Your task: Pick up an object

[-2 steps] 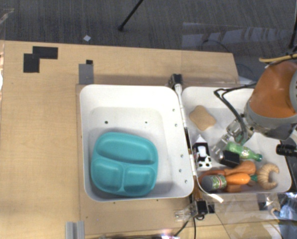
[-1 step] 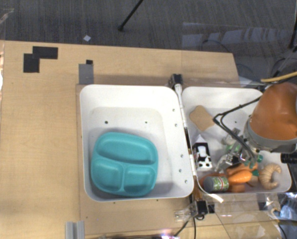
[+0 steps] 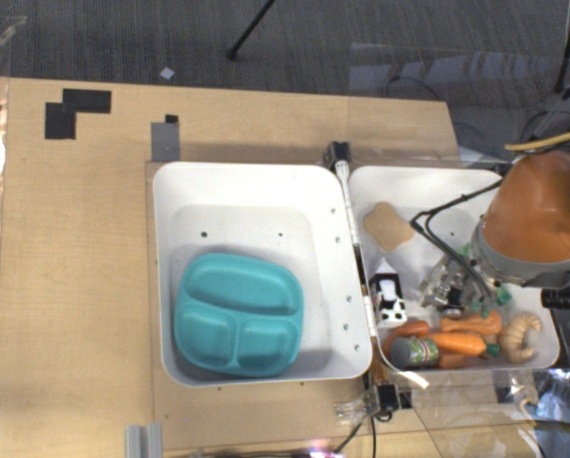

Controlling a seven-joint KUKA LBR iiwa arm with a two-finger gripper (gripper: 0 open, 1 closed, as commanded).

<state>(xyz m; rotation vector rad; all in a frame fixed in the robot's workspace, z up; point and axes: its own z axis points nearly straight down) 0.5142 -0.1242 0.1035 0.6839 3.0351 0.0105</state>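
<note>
Gripper [image 3: 449, 289] is low in the right bin [image 3: 456, 181], metal fingers too cluttered and blurred to make out, can't tell open or shut. Just below the fingers: carrot [image 3: 461, 343], croissant [image 3: 519, 336] to its right, green-labelled can [image 3: 416, 352] to its left. Black-and-white cow toy [image 3: 390, 303] left of fingers, apart. Tan slice [image 3: 389, 225] up-left. Teal divided tray [image 3: 238, 312] in left bin [image 3: 246, 184], well apart.

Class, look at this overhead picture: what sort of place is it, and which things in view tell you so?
Probably a robotics lab test bench: a robot arm reaches over two white bins, with toy food and a teal divided tray as practice objects.
</note>
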